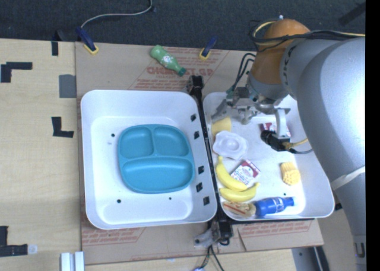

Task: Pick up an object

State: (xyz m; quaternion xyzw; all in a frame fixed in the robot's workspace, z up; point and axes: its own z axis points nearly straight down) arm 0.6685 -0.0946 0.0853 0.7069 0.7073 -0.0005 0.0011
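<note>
My gripper [236,110] hangs low over the far left part of the right bin [314,195], below the orange band of the wrist. Just under it lie a yellow piece [221,125] and a white lidded cup [230,144]. Further toward the front are a banana [230,184], a red-and-white packet [244,172], a corn cob [289,173], a blue bottle [273,206] and a small red-and-white item [266,126]. I see nothing held in the gripper.
The left bin [98,110] holds a blue divided plate [156,158]. A green bottle [167,60] lies on the cardboard behind the bins. The black divider [203,145] runs between the bins. The grey arm covers the right bin's far right side.
</note>
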